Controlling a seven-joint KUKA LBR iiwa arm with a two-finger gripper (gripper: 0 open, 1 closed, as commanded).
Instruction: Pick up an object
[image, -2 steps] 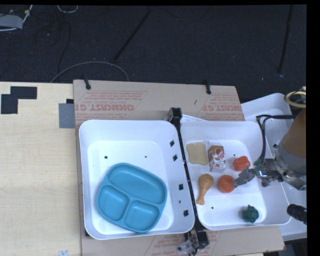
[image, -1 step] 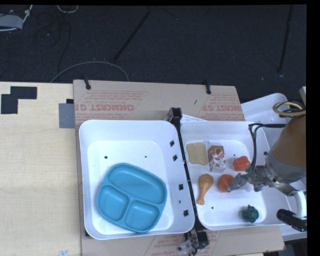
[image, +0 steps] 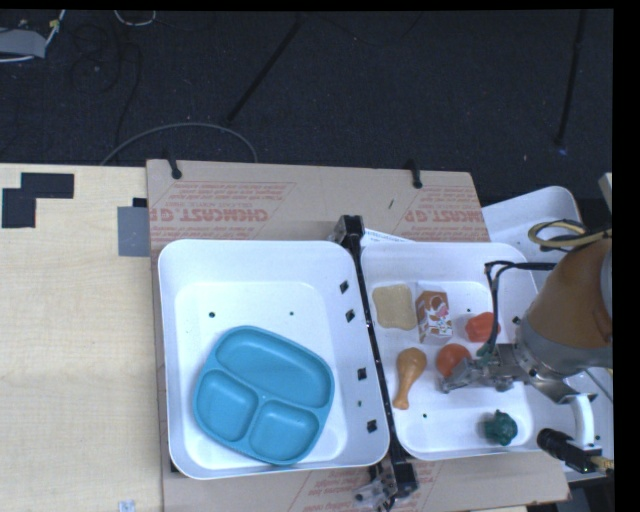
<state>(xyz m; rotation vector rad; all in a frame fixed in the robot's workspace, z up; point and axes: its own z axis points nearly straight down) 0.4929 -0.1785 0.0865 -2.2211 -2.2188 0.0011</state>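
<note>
Under both bins, cardboard (image: 300, 205) with mirrored red lettering, not legible; hand (image: 462, 378) low by the red piece (image: 452, 358), grip unclear.

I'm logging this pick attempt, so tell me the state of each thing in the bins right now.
Blue divided plate: lying flat in left bin, right side up.
Toy drumstick: lying in right bin.
Bread slice: lying flat.
Small carton: lying on its side.
Two red-orange toy pieces: loose, beside the end effector.
Green toy: loose, near front corner.
</note>
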